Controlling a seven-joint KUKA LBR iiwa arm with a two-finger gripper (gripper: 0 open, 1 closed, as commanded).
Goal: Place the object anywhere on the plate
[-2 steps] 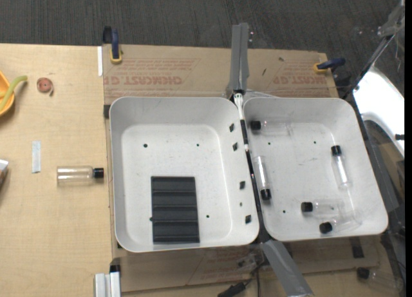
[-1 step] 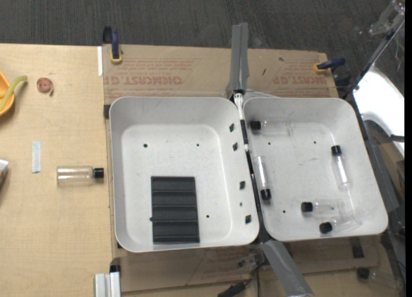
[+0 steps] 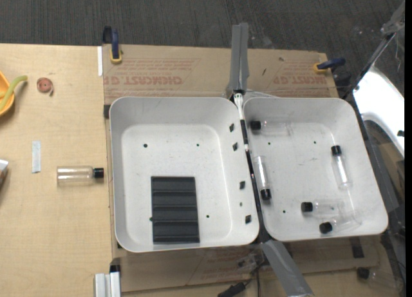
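A black ribbed plate lies flat in the left bin, near its front wall. In the right bin are several clear vials with black caps. One vial lies at the back left. Another vial rests along the left wall. A third vial lies near the right side. Two more vials sit close together at the front right.
On the wooden bench to the left lie a clear bottle with a black cap, a small white strip, a red disc and a yellow object. Clamps hold the cardboard behind the bins.
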